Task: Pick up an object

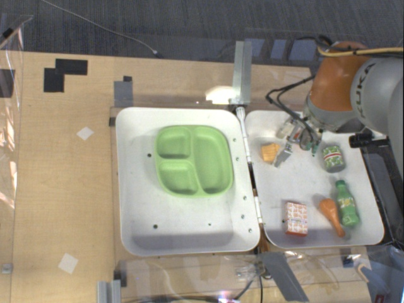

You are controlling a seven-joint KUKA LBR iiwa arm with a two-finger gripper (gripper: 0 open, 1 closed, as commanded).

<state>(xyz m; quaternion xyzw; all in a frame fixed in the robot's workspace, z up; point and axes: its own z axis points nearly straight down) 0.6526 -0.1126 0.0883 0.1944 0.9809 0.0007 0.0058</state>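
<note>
Two shallow white bins sit side by side on the wooden bench, the left bin (pixel 136 232) taking the centre of the frame and the right bin (pixel 268 226) the lower right. In the left bin lies a green divided plate (pixel 192 160) with three compartments, set a little above the bin's middle. The arm (pixel 353 93) comes in from the upper right of the frame, its orange band just above the wrist, and bends down over the upper part of the right bin. The gripper (pixel 290 145) hangs over that bin's upper middle, its fingers pointing down and to the left with a narrow gap between them, and nothing is seen between them. Just to the left of the fingertips lies a small orange piece (pixel 270 152), close to them, though whether they touch it cannot be told. To the right of the gripper a small green and white can (pixel 332 158) lies near the bin's right wall. Below the can a green bottle (pixel 346 203) lies lengthwise, and an orange carrot (pixel 331 216) lies just beside it on its left, slanting down toward the lower right. Near the bin's lower edge, left of the carrot, sits a red and white patterned box (pixel 297 218).
</note>
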